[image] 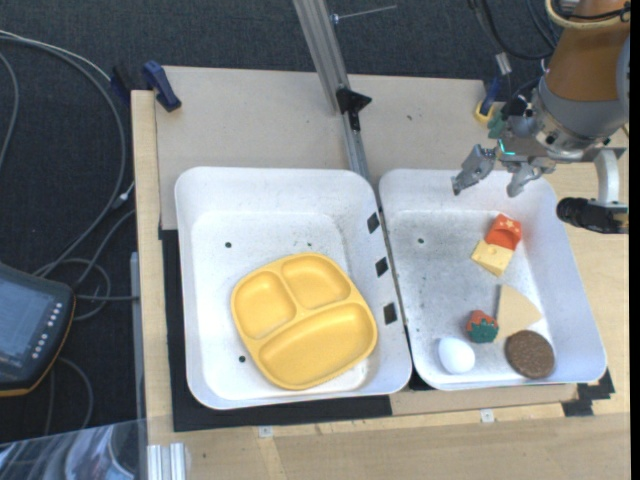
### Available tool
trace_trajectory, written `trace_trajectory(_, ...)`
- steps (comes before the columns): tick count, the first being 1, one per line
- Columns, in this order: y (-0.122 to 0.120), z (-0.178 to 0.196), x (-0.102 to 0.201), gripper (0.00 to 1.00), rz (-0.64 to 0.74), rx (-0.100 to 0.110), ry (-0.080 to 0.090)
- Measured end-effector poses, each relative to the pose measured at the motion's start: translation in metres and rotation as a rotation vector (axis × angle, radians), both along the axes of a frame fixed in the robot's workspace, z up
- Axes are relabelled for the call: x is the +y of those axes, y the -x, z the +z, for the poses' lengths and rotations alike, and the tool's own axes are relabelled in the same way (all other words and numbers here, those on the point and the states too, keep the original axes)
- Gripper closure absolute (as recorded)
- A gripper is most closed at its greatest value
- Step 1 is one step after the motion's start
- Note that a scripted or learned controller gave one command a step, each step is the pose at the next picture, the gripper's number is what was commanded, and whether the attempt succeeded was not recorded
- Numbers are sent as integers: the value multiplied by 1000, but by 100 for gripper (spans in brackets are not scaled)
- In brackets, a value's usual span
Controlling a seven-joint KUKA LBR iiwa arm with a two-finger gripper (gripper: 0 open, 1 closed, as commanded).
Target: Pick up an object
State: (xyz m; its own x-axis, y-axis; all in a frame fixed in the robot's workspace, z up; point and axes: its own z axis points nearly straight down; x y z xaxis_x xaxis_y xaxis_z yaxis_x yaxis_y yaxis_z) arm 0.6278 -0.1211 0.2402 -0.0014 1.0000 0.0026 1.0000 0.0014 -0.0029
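Note:
My gripper hangs over the back edge of the right bin, fingers spread open with nothing between them. Below it in that bin lie an orange-red block touching a pale yellow cube. Further forward rest a cream wedge, a small red and green toy, a white egg and a brown round cookie. All the objects sit apart from the gripper.
The left bin holds a yellow divided plate. A slanted metal pole rises behind the bins. Blue clamps sit at the bench's back corners. A tablet lies off the bench at left.

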Motion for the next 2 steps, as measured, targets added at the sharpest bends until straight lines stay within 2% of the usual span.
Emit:
trace_trajectory(1,0,0,0,0,0,0,0)
trace_trajectory(2,0,-60,8,0,1,6,1)
